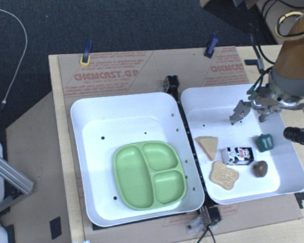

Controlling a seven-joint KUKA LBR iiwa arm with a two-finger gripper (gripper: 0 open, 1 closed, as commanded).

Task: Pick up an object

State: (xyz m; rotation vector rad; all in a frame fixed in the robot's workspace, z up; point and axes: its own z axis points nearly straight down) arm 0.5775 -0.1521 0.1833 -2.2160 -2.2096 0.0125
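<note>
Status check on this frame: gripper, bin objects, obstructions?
Gripper open, hovering over right bin, holding nothing. Five small objects near bin's front, untouched. Nothing blocking them.

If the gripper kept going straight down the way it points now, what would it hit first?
Probably the bare floor of the right bin. The gripper hangs over the bin's upper part, apart from the cheese wedge and the small carton, though depth is unclear.

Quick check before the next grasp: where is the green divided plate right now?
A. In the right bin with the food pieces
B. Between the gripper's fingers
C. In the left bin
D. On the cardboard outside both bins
C: the green divided plate lies flat in the left bin, apart from the gripper over the right bin.
</note>
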